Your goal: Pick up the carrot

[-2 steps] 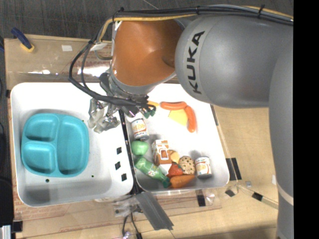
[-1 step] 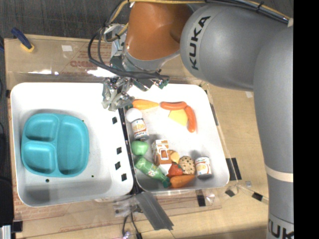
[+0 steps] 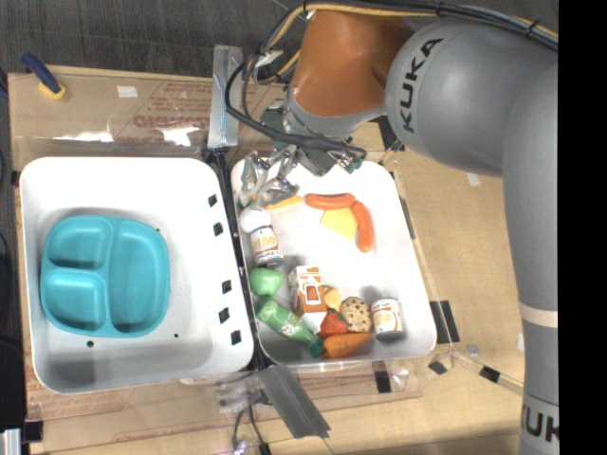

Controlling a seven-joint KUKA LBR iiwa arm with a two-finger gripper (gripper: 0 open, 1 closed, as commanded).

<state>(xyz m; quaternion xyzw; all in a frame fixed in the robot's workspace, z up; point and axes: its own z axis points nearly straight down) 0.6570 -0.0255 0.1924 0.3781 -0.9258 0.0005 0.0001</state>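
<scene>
Brown bench [image 3: 114, 112], two white bins [image 3: 123, 173]. Carrot [image 3: 346, 345] lies at 5 o'clock, well apart from the claw [image 3: 266, 180]; its opening cannot be told.

the arm [image 3: 474, 93] is showing a smooth grey shell with a soft sheen, and its band [image 3: 341, 50] is looking like glossy orange plastic. the gripper [image 3: 270, 173] is glinting like bare metal. both bins [image 3: 123, 183] are looking like smooth white plastic, slightly shiny. the tray [image 3: 104, 273] is reading as matt teal plastic. the carrot [image 3: 346, 345] is looking like smooth orange plastic. the table [image 3: 474, 254] is appearing as flat, matt brown cardboard, with clear glossy film [image 3: 142, 112] lying over part of it.
</scene>
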